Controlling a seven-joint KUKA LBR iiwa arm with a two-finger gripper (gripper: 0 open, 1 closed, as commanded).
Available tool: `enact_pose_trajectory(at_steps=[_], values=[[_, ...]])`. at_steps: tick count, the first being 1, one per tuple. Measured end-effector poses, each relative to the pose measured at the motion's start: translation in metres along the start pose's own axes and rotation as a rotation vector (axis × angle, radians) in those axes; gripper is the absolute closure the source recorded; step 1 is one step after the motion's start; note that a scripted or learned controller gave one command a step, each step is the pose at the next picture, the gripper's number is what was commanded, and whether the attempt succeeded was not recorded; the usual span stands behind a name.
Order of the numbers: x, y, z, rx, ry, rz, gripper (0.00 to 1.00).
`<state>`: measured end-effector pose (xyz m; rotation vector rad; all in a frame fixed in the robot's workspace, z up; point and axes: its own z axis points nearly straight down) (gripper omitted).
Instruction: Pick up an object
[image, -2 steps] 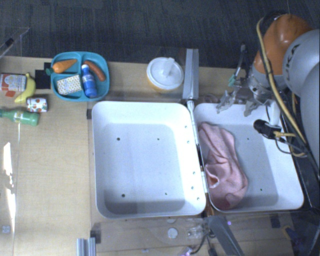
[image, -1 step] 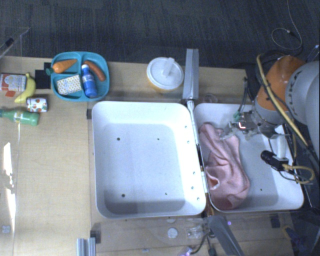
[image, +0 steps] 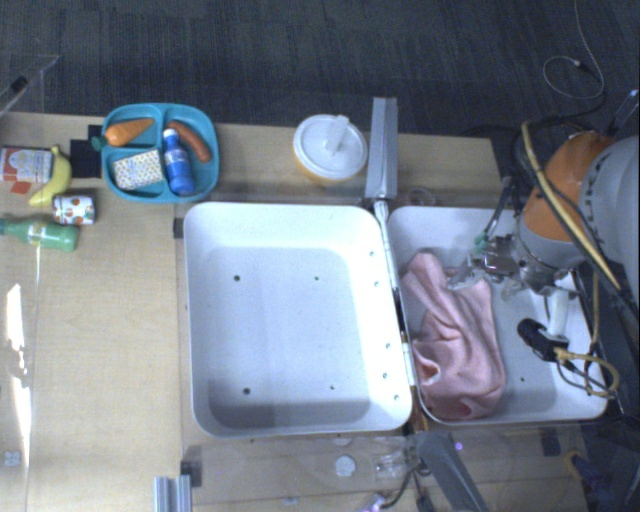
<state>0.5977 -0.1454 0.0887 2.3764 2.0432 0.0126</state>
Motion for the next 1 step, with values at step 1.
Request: enact_pose_trajectory(at_steps=[1], values=[[0.0509, 0.0240, 0.0006, 0.000, 0.000, -0.059, 0.00]])
